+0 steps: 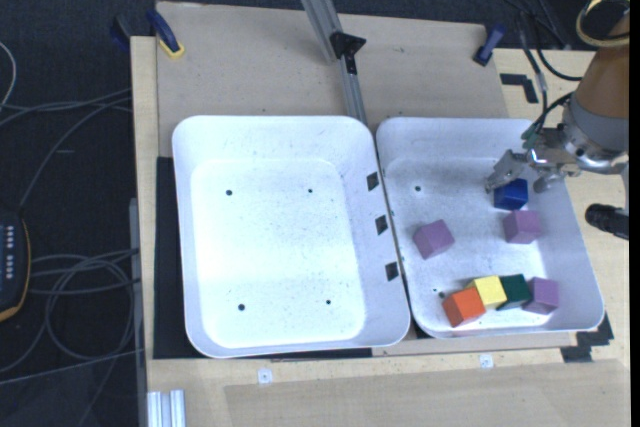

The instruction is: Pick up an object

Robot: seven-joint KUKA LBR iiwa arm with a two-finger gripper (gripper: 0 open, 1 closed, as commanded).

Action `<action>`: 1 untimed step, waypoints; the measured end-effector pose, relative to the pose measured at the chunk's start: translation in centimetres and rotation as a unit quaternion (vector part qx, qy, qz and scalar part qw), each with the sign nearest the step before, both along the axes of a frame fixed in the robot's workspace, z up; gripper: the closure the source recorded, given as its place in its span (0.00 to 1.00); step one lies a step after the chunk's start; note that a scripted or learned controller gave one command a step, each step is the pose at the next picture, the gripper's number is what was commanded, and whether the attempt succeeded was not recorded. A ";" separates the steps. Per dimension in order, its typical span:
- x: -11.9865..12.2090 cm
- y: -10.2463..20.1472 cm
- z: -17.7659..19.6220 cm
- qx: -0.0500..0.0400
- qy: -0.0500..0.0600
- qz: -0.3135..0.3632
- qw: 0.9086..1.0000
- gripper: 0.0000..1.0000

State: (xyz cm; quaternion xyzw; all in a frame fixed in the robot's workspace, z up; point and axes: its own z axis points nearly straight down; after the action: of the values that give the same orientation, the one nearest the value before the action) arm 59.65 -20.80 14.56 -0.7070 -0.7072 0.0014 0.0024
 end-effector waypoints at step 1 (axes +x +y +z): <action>0.0 0.0 -4.8 -0.001 -0.002 0.000 1.000 0.00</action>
State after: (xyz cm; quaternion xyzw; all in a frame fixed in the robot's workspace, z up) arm 59.65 -20.83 9.79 -0.7071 -0.7071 0.0008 0.0008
